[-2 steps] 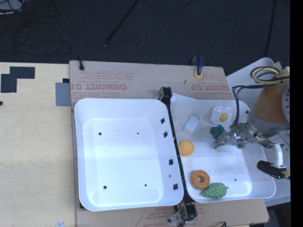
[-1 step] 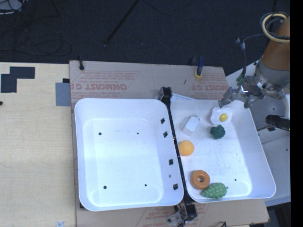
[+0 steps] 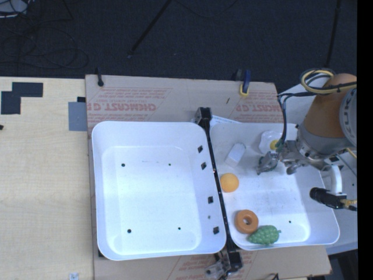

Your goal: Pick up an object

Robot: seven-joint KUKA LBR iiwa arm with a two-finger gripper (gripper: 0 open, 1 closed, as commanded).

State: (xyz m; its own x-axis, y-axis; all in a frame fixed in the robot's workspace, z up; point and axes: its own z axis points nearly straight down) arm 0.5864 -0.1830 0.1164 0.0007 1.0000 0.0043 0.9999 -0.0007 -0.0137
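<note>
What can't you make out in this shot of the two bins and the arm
- Gripper, camera view: too small and blurred to tell open or shut.
- White object behind it: partly hidden by the gripper, identity unclear.
- Arm: cut off by the right edge.

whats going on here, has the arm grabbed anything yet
Not that the view shows. The gripper sits low over the far part of the right bin, beside a pale translucent object, with nothing visibly between its fingers. An orange ball, a ring-shaped donut toy and a green grape bunch lie nearer the front. The left bin is beside it.
</note>
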